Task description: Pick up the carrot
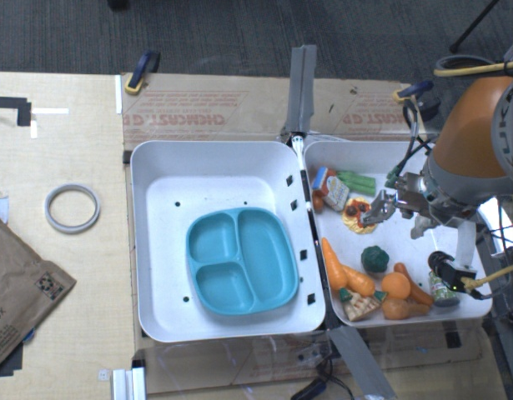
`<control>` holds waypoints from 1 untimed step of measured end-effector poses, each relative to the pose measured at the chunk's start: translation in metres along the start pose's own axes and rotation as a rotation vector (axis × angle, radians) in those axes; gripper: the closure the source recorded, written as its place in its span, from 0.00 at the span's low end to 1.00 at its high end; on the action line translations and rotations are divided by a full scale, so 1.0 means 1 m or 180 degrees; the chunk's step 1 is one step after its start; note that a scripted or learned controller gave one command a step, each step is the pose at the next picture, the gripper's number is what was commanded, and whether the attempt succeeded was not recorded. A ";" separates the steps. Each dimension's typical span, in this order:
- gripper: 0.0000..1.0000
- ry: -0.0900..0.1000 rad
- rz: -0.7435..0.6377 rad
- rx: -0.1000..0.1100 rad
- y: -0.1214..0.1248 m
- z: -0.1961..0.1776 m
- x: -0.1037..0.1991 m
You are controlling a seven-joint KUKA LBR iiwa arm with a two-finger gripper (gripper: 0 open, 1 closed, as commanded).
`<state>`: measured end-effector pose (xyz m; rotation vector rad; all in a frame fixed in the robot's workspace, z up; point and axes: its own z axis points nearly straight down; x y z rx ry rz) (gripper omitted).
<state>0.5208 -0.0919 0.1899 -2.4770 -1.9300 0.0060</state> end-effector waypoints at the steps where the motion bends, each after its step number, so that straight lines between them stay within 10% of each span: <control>1: 0.00 0.0013 0.0363 -0.0069 -0.030 0.091 -0.026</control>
